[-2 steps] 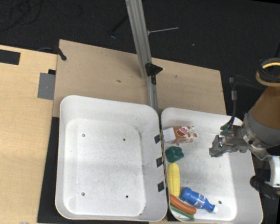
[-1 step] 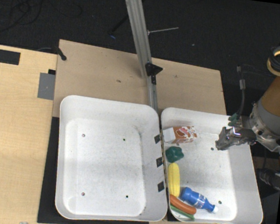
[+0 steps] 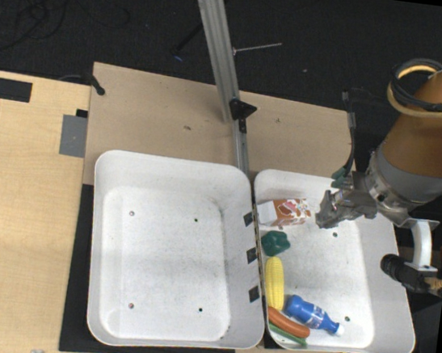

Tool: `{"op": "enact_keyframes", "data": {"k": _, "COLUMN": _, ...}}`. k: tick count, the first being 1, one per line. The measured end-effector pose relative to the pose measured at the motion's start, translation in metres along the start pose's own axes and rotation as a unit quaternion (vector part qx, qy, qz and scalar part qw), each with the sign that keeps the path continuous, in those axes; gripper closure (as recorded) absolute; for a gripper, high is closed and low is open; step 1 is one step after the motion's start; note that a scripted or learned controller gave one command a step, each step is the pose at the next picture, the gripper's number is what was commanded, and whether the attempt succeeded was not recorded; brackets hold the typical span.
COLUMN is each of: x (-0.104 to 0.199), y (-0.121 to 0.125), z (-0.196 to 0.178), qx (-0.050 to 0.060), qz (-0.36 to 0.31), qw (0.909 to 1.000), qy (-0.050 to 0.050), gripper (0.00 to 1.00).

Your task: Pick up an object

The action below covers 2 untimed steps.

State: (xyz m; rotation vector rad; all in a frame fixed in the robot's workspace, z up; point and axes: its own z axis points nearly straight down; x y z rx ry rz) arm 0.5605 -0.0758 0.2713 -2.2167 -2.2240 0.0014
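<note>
Gripper (image 3: 337,211) down low over the back of the right bin (image 3: 371,270), near its middle, just right of the snack packet (image 3: 289,212). Open or closed: not readable from this angle, dark blur against white plastic. Nothing seen clamped in it. Hanging off the grey arm (image 3: 409,170), orange band (image 3: 441,92) above the wrist, reaching in from the right edge. Candidate objects all in the right bin, bunched along its left wall. Packet at the back left corner, white with a red-brown print, lying flat, close to the gripper but contact impossible to judge. Small green lump (image 3: 275,241) just in front of the packet, apart from it. Yellow corn cob (image 3: 274,281) next, lengthwise along the wall, just beside the green lump. Blue bottle (image 3: 312,314) at the front, on its side, white cap end pointing right, its base near the cob's front end. Orange-red sausage-shaped piece (image 3: 288,323) right in front of the bottle, touching or nearly so, close to the bin's front rim. Left bin (image 3: 100,195) side by side with the right one, rims meeting, three black clips (image 3: 248,254) along the joint. Both bins on the desk (image 3: 164,115), brown board. Aluminium rail (image 3: 221,49) slanting up from the joint at the back. Pale wood panel (image 3: 3,214) further left.
</note>
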Motion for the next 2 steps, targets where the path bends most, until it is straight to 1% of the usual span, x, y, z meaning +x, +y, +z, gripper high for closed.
{"op": "enact_keyframes", "data": {"k": 2, "x": 0.11, "y": 0.005, "z": 0.033, "qx": 0.002, "qz": -0.001, "qw": 1.0, "qy": 0.001, "gripper": 1.0}}
